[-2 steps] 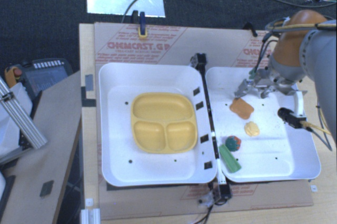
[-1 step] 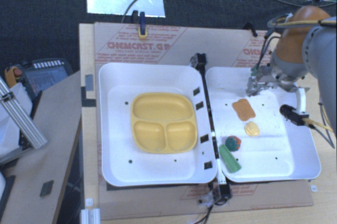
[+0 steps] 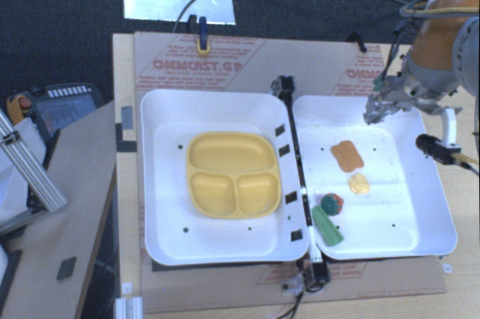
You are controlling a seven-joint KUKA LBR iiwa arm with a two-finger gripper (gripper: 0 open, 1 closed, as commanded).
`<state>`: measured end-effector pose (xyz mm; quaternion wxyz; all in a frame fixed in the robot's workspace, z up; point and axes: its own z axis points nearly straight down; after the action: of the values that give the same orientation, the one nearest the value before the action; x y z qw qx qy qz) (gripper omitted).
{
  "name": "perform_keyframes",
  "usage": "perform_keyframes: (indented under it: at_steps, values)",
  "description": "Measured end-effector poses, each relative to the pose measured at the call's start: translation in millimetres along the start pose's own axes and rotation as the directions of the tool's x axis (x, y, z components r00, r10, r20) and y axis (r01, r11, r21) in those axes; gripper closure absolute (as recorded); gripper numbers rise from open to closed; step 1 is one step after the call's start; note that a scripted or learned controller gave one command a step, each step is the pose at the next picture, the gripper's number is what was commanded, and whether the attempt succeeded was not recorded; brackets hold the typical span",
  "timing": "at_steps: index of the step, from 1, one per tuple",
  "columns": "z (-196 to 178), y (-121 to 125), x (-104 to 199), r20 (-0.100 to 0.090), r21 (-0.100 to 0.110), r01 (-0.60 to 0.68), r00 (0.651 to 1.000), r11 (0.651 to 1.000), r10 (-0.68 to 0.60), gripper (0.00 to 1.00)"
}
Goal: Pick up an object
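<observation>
In the right bin [image 3: 405, 235] lie an orange-brown flat piece [image 3: 347, 155], a small pale yellow lump [image 3: 359, 183], a round green-and-red toy [image 3: 331, 203] and a green stick-shaped piece [image 3: 327, 227]. My gripper [image 3: 375, 113] hangs over the bin's far right part, above and to the right of the orange piece and apart from it. Nothing shows between its fingers.
The left bin [image 3: 161, 160] holds a yellow three-compartment tray [image 3: 231, 173]. A black divider with clips [image 3: 291, 160] runs between the bins. The arm's orange band [image 3: 442, 17] and grey wrist stand over the right bin's far right corner. Cables cross the bench's back.
</observation>
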<state>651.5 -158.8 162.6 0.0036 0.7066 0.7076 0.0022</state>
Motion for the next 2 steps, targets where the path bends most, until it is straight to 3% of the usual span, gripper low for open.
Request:
perform_keyframes:
  at_steps: [2]
  values:
    - [-120.3, 4.8, -3.2, 0.0, 0.001, 0.004, 1.0, 1.0, -0.004, 1.0]
